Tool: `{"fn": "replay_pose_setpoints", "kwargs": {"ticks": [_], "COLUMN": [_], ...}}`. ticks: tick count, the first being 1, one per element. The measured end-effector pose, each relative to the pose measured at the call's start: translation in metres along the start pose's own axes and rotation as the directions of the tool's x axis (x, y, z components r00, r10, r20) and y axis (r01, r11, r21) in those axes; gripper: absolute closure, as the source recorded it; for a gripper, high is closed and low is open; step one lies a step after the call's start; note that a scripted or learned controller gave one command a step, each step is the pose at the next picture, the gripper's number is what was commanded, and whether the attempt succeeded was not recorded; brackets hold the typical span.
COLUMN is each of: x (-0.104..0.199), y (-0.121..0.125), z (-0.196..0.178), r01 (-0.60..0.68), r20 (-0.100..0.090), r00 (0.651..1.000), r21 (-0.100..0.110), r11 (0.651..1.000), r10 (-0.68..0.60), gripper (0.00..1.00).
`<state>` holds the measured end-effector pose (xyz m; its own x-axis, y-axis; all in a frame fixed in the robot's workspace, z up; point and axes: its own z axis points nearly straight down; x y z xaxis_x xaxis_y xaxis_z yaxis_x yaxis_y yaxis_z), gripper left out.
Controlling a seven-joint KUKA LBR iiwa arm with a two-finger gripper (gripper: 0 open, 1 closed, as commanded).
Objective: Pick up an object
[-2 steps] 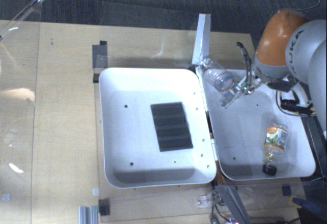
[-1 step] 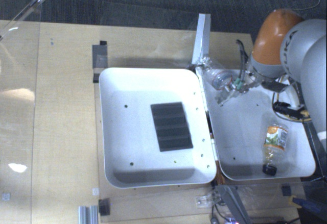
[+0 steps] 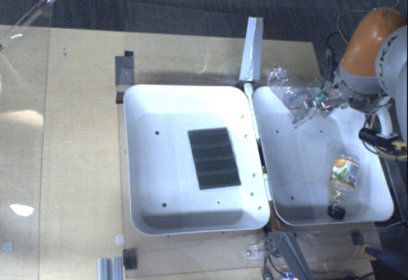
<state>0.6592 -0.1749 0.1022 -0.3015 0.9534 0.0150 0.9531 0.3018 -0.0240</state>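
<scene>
A black ridged rectangular pad lies flat in the middle of the left bin. A small plastic bottle with an orange label and a black cap lies at the near right of the right bin. A crumpled clear plastic item sits at the far edge of the right bin. My gripper hangs over the far part of the right bin, right beside the clear plastic item and touching or nearly touching it. The glare on the plastic hides whether it is gripped.
A grey upright post stands at the far end of the gap between the bins. Cables run along the right bin's right rim under the arm. A clear panel covers the bench at the left.
</scene>
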Motion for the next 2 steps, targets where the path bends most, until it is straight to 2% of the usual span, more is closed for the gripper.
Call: {"fn": "replay_pose_setpoints", "kwargs": {"ticks": [1,2], "x": [-0.01,0.009], "y": [-0.016,0.009], "z": [-0.039,0.004], "r01": [0.18,0.334], "r20": [0.025,0.027], "r00": [0.983,0.942], "r21": [-0.028,0.005], "r11": [0.983,0.942], "r10": [-0.179,-0.334], "gripper": [0.0,0.0]}}
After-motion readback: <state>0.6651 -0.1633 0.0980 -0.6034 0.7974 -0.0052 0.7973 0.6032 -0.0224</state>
